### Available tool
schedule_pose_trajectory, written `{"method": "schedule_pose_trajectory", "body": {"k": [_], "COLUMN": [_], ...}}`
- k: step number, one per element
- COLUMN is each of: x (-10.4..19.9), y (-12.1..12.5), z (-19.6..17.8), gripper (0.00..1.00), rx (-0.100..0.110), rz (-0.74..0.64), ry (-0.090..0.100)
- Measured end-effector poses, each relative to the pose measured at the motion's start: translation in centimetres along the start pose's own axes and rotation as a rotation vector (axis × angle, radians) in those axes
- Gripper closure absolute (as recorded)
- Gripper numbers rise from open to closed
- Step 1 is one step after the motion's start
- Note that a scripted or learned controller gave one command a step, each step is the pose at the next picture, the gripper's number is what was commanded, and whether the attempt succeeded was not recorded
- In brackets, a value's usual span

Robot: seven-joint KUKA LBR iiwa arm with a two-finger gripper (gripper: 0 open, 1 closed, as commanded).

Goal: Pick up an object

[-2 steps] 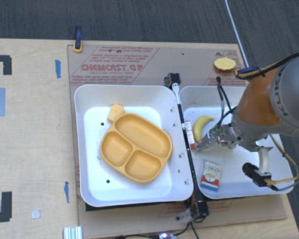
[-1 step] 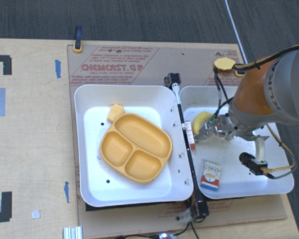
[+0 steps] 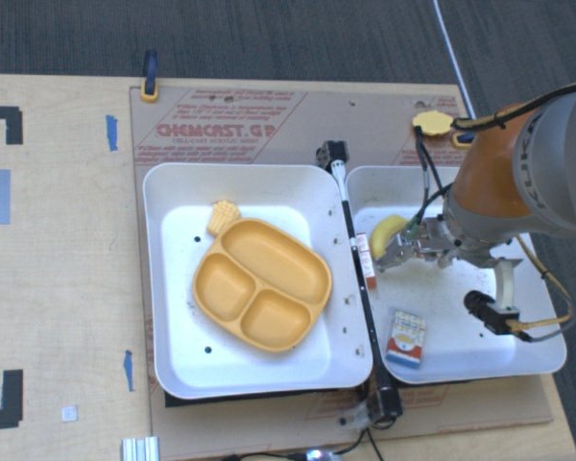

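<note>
Gripper [image 3: 396,254] was low in the right bin [image 3: 538,358], at a yellow fruit [image 3: 388,230].
Fingers looked parted beside it, I couldn't confirm contact; small carton [image 3: 406,338] lay nearer the front.

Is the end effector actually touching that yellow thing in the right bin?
Cannot tell. In the camera view the end effector overlaps the lower edge of the yellow object in the right bin, but the slanted angle shows neither contact nor gap plainly.

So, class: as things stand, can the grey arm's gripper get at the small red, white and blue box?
Probably yes: the small box lies flat in the right bin, apart from the gripper, nothing covering it.
</note>
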State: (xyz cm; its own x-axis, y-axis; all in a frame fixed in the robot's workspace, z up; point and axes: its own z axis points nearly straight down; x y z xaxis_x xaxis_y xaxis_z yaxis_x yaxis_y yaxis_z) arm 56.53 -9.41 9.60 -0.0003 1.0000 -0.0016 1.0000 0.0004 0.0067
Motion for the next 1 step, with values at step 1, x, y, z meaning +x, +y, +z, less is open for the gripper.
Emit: {"method": "schedule_pose_trajectory", "body": {"k": [1], "x": [4.45], "y": [-8.5], "z": [-8.95], "gripper": [1.0], "rx": [0.008], "rz": [-0.001], "ry": [0.003]}}
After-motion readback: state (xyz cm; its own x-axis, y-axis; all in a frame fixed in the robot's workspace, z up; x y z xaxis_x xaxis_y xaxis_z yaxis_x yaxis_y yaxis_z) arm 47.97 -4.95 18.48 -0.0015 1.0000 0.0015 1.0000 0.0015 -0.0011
